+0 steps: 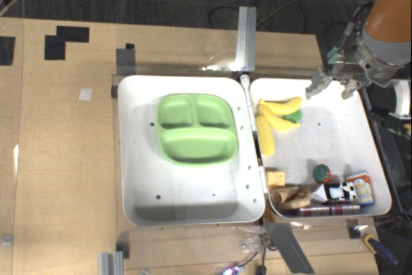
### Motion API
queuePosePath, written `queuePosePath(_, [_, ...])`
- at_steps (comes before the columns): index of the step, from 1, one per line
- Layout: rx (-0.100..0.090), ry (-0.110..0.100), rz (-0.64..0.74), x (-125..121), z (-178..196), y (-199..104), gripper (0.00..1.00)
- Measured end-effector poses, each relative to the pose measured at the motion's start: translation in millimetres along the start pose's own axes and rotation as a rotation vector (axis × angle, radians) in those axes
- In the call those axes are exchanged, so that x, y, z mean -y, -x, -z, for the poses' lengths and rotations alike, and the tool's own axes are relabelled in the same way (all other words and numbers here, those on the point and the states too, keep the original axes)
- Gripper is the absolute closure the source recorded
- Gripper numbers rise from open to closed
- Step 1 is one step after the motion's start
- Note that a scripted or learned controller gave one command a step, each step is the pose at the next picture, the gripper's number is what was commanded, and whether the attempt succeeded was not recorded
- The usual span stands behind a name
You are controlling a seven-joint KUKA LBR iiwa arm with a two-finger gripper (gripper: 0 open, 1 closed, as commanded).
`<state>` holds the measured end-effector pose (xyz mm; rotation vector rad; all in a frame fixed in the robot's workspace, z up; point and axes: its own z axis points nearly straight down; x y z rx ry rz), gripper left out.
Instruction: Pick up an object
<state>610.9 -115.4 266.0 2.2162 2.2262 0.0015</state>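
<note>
Gripper (329, 83) hangs with its fingers spread wide and empty above the right bin's (360, 138) back edge, near the banana (280, 114), which looks light, stiff, slick plastic, so I'd pinch mid-body.

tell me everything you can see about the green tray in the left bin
The green divided tray is pale green, looks like smooth plastic, and has rounded corners. It has three compartments: two smaller ones along the far side and one wide one along the near side, all with nothing in them. It lies flat, right side up, on the floor of the left bin, towards the far right part, its right edge close to the bin's wall. Nothing else touches it.
</note>
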Motion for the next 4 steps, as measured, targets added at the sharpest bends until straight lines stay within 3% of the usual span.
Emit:
queuePosePath(1, [0.000, 0.000, -0.038, -21.2, -144.1, -32.2, 0.00])
queuePosePath(2, [0.001, 0.013, 0.000, -31.4, -175.2, -29.4, 0.00])
queuePosePath(3, [0.003, 0.021, -0.001, -34.2, -165.4, -28.9, 1.00])
queuePosePath(4, [0.000, 0.003, -0.026, -44.6, -82.5, -41.7, 1.00])
